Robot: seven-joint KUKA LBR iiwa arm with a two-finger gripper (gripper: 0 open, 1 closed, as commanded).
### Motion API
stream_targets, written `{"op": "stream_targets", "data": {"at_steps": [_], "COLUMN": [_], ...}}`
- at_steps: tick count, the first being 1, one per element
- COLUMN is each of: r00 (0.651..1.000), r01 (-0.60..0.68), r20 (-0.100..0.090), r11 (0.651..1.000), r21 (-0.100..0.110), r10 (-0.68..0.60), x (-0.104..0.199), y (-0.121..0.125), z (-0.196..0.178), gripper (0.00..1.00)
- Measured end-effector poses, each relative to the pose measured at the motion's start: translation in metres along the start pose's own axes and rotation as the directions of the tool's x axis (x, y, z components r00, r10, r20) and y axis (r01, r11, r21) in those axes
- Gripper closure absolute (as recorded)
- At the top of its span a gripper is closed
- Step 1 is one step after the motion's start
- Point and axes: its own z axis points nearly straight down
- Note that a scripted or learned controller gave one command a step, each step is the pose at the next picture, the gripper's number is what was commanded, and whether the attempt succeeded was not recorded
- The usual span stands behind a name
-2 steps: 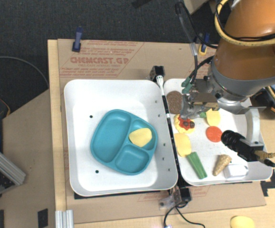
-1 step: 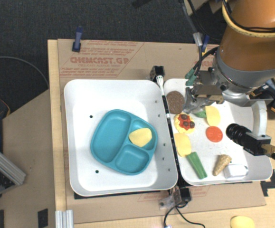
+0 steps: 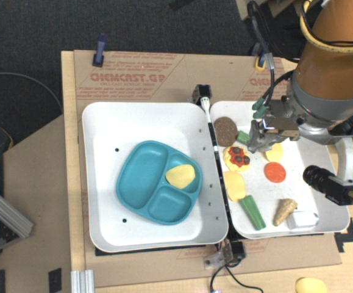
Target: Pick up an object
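My gripper (image 3: 258,144) hangs low over the back of the right bin (image 3: 322,224), just right of a brown round patty (image 3: 225,130) and above a yellow pizza slice with red toppings (image 3: 236,158). A yellow piece (image 3: 274,153) lies right beside the gripper, with a red disc (image 3: 275,173) below it. Toward the front lie a pale yellow piece (image 3: 235,185), a green stick (image 3: 251,212), a tan cone (image 3: 284,211) and a white block (image 3: 302,220). Nothing shows between the fingers.
The left bin (image 3: 103,163) holds a teal divided plate (image 3: 155,182) with a pale yellow piece (image 3: 180,176) in one compartment. A yellow object (image 3: 309,285) lies off the bench at the front right. The bins meet along a black-clipped rim.
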Motion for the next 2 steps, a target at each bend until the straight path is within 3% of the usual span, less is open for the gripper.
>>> {"op": "stream_targets", "data": {"at_steps": [1, 2], "r00": [1.0, 1.0], "r01": [0.013, 0.008], "r20": [-0.002, -0.007], "r11": [1.0, 1.0], "r21": [0.007, -0.024], "r10": [-0.013, -0.008], "x": [0.093, 0.105], "y": [-0.002, 0.001], "z": [0.079, -0.09], "gripper": [1.0, 1.0]}}
